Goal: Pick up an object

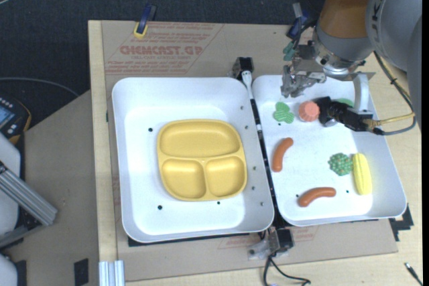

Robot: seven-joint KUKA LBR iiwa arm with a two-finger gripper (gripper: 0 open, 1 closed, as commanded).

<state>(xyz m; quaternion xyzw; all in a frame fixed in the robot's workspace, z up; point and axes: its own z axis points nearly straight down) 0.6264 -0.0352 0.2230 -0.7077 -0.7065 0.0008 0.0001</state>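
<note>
- Hanging over the back left part of the right bin point(312, 157), the gripper point(295, 86) is seen with nothing held in it.
- Whether the gripper is open or closed cannot be told. That spot is too small and dark in the camera view.
- A small green toy point(283, 112) is found just in front of the gripper. A round pink toy point(308, 110) lies just beside the green one, on its right.
- These two are judged to be the likeliest things to be picked, as they are the nearest.
- More things are spread about the same bin. An orange sausage point(282, 153) lies near the wall between the bins. A second sausage point(316, 195) lies near the front edge.
- A bumpy green piece point(340, 163) and a yellow corn cob point(362, 173) lie side by side near the right edge. Whether they touch cannot be told.
- The left bin point(134, 144) is taken up by a yellow plate point(201, 159) split into three parts.
- The step in hand is judged to be the reach. Nothing has been picked yet, so the task is only at its start.
- For the next move, the gripper would need to be brought a little forward and set right over one toy.
- It would then need to be lowered, closed on the toy and lifted.
- Care is called for, since the two toys lie close together. One could be pushed away while the other is grabbed.
</note>
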